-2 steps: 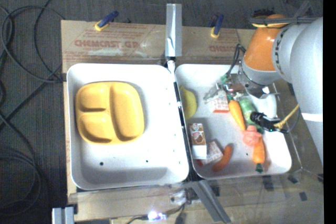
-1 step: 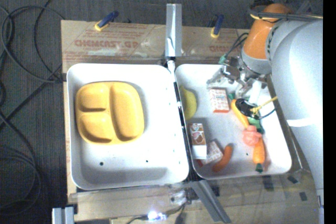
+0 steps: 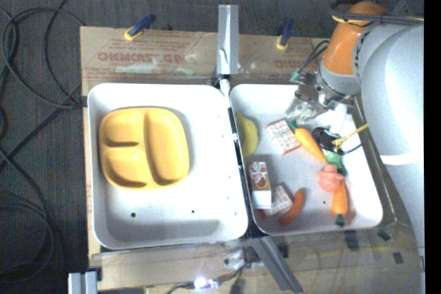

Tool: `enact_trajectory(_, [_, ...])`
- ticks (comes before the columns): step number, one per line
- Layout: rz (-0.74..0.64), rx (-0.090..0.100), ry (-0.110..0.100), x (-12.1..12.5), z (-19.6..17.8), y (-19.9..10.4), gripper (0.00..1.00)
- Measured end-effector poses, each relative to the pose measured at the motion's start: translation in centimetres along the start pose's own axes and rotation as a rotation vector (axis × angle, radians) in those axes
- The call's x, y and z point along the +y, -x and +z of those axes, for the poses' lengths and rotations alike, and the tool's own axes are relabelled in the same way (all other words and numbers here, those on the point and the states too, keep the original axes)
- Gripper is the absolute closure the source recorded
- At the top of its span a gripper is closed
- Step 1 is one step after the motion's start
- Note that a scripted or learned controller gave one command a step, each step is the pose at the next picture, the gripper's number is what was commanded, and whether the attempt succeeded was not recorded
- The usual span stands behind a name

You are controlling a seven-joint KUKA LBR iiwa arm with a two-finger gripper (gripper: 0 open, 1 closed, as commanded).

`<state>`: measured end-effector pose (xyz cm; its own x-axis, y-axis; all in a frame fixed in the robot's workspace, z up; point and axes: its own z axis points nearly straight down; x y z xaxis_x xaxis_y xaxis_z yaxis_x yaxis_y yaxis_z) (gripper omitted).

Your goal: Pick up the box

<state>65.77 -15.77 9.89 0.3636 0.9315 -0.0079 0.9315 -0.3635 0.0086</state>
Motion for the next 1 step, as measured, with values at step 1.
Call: enact_trajectory(1, [0.0,-0.001,0.0,0.0,0.0,0.03,0.0])
